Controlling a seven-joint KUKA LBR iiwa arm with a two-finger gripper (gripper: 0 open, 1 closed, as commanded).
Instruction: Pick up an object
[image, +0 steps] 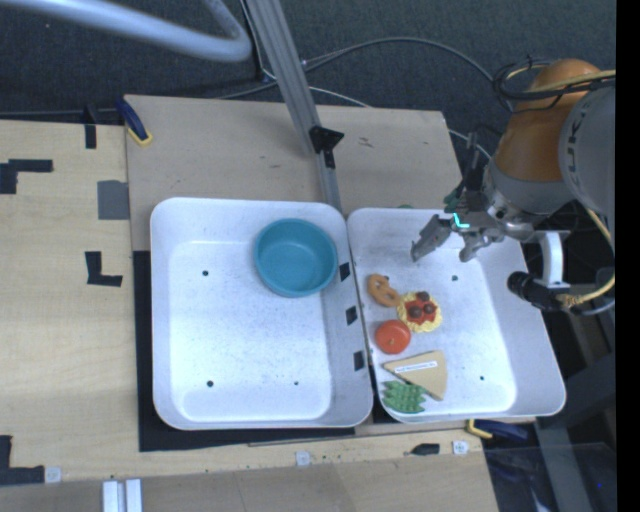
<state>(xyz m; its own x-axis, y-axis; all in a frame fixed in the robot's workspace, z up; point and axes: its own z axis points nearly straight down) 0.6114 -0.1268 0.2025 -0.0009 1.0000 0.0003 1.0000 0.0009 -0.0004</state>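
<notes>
Gripper (447, 243) hanging over the far end of the right bin (500, 300), fingers spread apart and nothing between them.

From where I stand, the small things lie along that bin's left side, nearer the front: a brown pretzel (381, 290), a yellow tart (420, 312), a red tomato (392, 337), a sandwich wedge (422, 373) and a green piece (403, 398). A blue bowl (295, 257) sits in the left bin (200, 380).

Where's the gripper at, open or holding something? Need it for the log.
Gripper: open, fingers spread, holding nothing, above the right bin.
</notes>
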